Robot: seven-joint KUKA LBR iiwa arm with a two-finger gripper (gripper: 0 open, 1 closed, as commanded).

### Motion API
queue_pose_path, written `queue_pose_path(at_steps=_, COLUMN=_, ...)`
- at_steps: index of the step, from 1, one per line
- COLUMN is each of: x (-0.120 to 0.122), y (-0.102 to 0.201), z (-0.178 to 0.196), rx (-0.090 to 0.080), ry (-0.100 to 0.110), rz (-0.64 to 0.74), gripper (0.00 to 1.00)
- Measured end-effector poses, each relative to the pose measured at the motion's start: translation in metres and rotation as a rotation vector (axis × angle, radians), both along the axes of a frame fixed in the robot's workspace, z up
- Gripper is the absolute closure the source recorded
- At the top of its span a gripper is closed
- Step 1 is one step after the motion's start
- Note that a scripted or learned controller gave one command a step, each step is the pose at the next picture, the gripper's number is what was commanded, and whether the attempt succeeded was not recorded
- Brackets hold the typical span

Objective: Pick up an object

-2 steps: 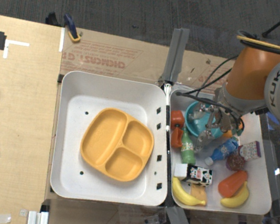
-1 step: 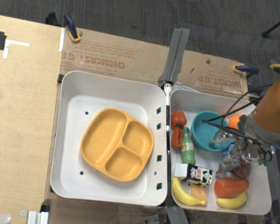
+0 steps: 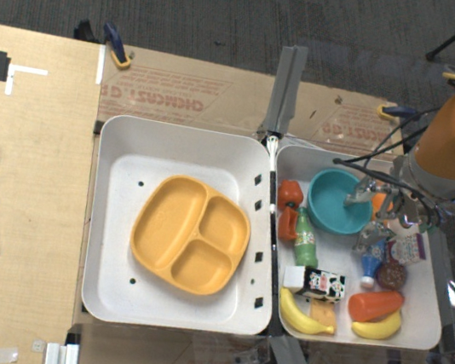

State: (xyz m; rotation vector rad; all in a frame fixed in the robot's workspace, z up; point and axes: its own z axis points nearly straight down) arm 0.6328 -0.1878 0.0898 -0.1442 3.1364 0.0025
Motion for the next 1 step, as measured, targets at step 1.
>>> queue_pose_path(at_steps=1, x=-0.0041, y=-0.0011, z=0.0075, rx=0.004, ry=0.026, rz=0.001, gripper=1.0)
